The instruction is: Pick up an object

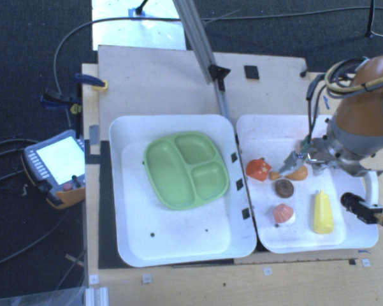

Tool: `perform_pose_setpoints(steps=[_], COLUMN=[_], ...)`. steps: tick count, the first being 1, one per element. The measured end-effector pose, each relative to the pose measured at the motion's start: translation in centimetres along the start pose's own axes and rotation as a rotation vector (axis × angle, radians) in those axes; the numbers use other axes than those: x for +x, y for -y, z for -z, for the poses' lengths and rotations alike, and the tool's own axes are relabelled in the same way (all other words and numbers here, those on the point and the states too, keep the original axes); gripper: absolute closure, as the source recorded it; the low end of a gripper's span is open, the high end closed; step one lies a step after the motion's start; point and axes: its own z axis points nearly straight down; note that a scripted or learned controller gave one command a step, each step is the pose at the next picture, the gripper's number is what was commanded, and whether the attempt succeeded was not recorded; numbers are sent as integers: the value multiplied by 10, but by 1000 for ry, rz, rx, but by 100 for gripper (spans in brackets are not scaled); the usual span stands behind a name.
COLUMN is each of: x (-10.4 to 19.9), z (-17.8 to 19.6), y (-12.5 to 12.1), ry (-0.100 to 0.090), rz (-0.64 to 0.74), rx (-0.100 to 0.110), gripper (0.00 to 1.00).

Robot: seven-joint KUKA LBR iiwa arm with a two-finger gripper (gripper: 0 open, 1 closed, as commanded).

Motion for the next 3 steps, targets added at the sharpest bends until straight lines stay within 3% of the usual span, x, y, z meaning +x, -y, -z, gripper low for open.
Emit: perform_pose_setpoints(steps=[1,3], x=[0,2], z=[7,-107], y=[-3,-5], ry=[2,2], rz=[3,0], rx=[-14,-13], gripper=[0,0])
